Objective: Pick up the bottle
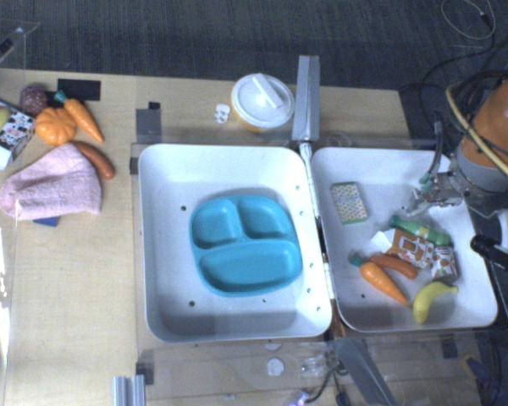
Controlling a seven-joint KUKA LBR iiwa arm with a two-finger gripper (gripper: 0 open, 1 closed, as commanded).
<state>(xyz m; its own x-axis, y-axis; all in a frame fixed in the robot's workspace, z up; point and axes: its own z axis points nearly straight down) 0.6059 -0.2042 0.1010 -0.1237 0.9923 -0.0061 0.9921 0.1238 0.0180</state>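
Dark carpet runs along the top, above a pale wooden bench (68,311) seen from overhead at a slant. At the bench's far left lie loose items: a small orange pumpkin (54,126), a toy carrot (85,119), a sausage (96,159) and a folded pink cloth (51,186). Further right, at the back edge, sits a round white lid (262,100).

Two shallow white bins stand side by side. The left bin (165,252) holds a blue divided tray (246,244) in its middle. The right bin (474,307) is cluttered: a small speckled sponge (349,202) near its back left, then toward the front an orange carrot (383,282), a patterned snack packet (422,253) and a yellow banana (430,299).

The bottle (419,228), green and lying on its side, seems to sit just behind the packet and touching it, though it is small and partly hidden.

The arm enters from the right, with the gripper (434,191) low over the back right of the right bin, just behind the bottle. Its metal fingers are a blur, so I cannot tell whether they are spread or pressed together, and nothing visibly sits between them.

The likely trouble is crowding. The bottle lies against the packet with a sausage-like piece beside it, so a descending grasp may catch the packet instead, or push the rounded bottle so it rolls away. The gripper also looks offset toward the back, which could mean closing on nothing.
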